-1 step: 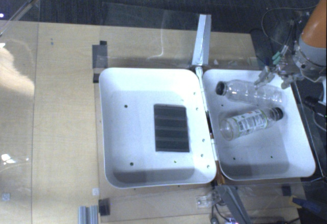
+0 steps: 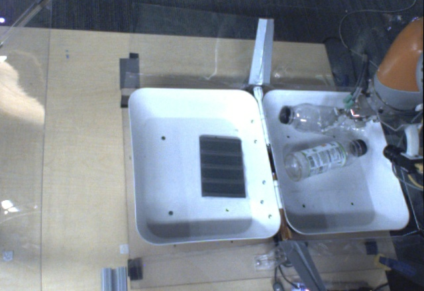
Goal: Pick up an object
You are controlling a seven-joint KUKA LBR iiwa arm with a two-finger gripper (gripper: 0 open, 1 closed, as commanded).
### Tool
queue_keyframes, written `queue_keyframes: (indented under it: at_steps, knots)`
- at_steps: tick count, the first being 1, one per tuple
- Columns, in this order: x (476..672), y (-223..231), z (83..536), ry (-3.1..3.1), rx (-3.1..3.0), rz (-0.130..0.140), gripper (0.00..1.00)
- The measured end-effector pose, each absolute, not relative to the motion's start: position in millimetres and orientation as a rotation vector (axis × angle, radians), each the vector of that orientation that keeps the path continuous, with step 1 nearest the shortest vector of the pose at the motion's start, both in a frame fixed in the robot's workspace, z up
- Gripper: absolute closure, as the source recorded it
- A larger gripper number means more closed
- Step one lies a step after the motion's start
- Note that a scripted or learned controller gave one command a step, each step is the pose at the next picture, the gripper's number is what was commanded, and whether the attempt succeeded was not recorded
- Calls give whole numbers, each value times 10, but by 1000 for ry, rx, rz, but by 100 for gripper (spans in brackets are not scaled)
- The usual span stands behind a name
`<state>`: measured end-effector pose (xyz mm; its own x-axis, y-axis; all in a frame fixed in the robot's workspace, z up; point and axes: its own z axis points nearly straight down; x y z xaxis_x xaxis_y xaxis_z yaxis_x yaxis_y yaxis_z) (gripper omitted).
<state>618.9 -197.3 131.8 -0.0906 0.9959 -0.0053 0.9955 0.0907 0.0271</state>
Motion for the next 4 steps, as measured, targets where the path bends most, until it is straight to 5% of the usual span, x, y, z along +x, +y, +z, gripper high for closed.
queue_keyframes:
  at_steps: [2, 3, 4]
  knots:
    - [5998, -2025, 1254, 2440, 1899, 38, 0]
    - [5238, -1296, 889, 2606, 1739, 11, 0]
    - [4916, -951, 898, 2635, 1685, 13, 0]
